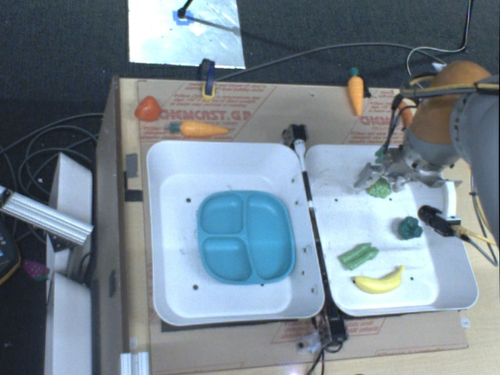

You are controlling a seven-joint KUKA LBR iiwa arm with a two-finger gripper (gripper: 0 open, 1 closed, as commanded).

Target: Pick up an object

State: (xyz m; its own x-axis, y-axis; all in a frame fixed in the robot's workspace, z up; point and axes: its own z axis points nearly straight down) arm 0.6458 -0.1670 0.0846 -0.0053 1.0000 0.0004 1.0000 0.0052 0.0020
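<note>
My gripper (378, 180) is low in the far part of the right bin (336, 170), its metal fingers set around a small light green leafy toy (380, 188). Whether the fingers press on it I cannot see. A dark teal lump (409, 227) lies to the right of the bin's middle. A green bean-pod toy (358, 255) lies nearer the front, and a yellow banana (380, 280) lies in front of it.
The left bin (176, 170) holds a blue divided plate (245, 236). On the cardboard behind the bins lie a red-orange toy (148, 108), a carrot (202, 129) and a second carrot (356, 93). A blue clamp (207, 75) grips the board's far edge.
</note>
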